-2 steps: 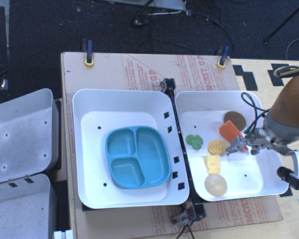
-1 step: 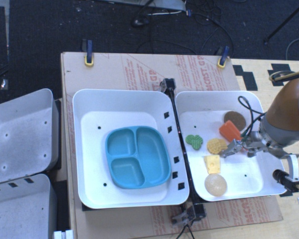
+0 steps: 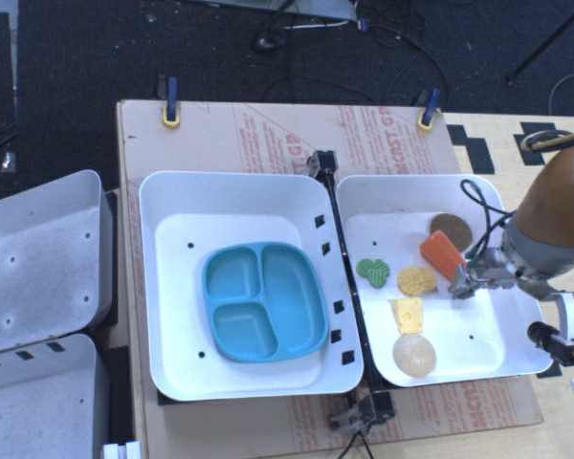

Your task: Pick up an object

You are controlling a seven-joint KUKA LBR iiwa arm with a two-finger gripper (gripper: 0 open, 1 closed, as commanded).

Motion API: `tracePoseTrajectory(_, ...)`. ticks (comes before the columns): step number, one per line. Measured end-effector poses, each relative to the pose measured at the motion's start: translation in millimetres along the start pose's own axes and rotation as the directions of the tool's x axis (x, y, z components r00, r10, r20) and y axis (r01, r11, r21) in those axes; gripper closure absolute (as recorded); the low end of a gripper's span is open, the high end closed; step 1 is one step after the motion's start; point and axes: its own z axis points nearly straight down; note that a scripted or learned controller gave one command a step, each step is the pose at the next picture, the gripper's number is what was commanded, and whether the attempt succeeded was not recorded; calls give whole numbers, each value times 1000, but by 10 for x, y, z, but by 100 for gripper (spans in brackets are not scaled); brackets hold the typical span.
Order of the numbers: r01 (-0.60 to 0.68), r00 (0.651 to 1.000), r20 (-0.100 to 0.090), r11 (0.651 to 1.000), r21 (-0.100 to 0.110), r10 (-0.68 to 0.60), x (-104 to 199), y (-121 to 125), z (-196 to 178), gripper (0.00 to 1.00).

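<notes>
Hovering low in the right bin (image 3: 478,357), the gripper (image 3: 462,285) sits just right of the orange block (image 3: 441,252), touching or nearly so. Can't tell its state or whether it grips anything. Blue tray (image 3: 265,300) in left bin (image 3: 172,352).
</notes>
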Motion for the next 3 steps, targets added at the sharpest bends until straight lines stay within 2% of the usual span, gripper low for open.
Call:
tracePoseTrajectory(2,4,1000,2,1000,-4,-4,-42,122,-904,100)
tracePoseTrajectory(3,3,1000,2,1000,-5,-3,-68,88,-1527,100)
